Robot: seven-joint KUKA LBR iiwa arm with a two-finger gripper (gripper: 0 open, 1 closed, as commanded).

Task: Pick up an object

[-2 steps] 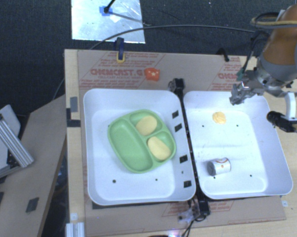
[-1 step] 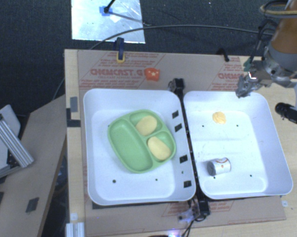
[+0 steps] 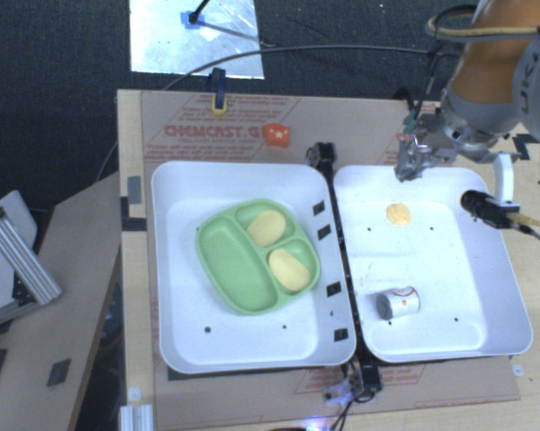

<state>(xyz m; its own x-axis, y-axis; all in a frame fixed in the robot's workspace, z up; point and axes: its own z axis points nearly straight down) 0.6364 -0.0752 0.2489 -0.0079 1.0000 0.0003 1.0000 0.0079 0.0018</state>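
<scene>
In the right bin (image 3: 485, 277) a small round yellow piece (image 3: 398, 214) lies near the back, and a small grey can (image 3: 398, 303) lies on its side near the front. My gripper (image 3: 411, 165) hangs over the back edge of this bin, just above and behind the yellow piece, apart from it. In the left bin (image 3: 184, 241) a green divided plate (image 3: 243, 268) holds two yellow food pieces (image 3: 268, 227) (image 3: 289, 269) in its right compartments.
A black divider with clips (image 3: 337, 241) runs between the two bins. A small orange object (image 3: 277, 135) lies on the cardboard behind the left bin. A black camera-like part (image 3: 481, 205) and cables hang off the arm at the right.
</scene>
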